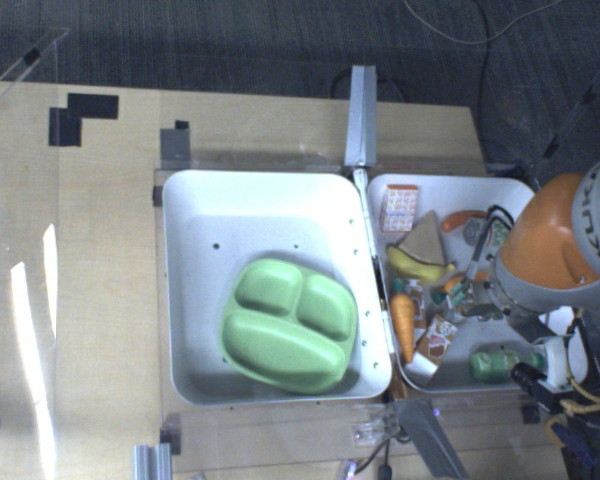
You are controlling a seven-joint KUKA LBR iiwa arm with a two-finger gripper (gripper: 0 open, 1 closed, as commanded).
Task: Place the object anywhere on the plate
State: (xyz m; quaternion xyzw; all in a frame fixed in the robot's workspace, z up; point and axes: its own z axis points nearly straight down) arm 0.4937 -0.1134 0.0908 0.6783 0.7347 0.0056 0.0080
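A green plate (291,323) with three compartments lies in the left white bin (195,228), toward its front. My gripper (456,293) hangs low in the right bin (500,183), over a cluster of items. Just left of it lie a yellow banana (417,264) and an orange carrot (403,325). A small white and red packet (436,340) lies just below it. The wrist and its cables hide what sits directly under the gripper.
The right bin also holds a white and red carton (400,208) at the back, a brown wedge (426,236), and a green bottle (496,364) at the front right. A metal divider (372,268) separates the two bins. The grey arm with its orange band (546,240) covers the right bin's right side.
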